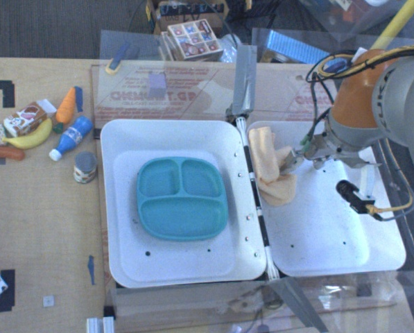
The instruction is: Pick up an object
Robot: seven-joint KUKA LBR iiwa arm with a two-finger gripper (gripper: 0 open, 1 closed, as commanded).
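1. I looked down on a light wooden counter (40, 241) that carried two shallow white bins side by side, with boxes and clutter on the dark floor beyond it.
2. The left white bin (116, 151) held a teal plastic divided plate (182, 198), lying flat near its middle.
3. The right white bin (331, 234) held a crumpled beige cloth (270, 168), bunched against the bin's left wall in the upper part.
4. The grey arm with its orange band (359, 96) reached in from the right, and its end effector (297, 156) sat at the right edge of the cloth, touching or just above it.
5. I could not tell whether the end effector was released or clenched; its tip was too small and dark against the cloth, and I saw no cloth clearly between its parts.
6. On the counter left of the bins lay a yellow toy banana (28, 137), an orange toy carrot (67, 105), a small blue and white bottle (71, 138) and a small grey can (85, 167), all well apart from the arm.
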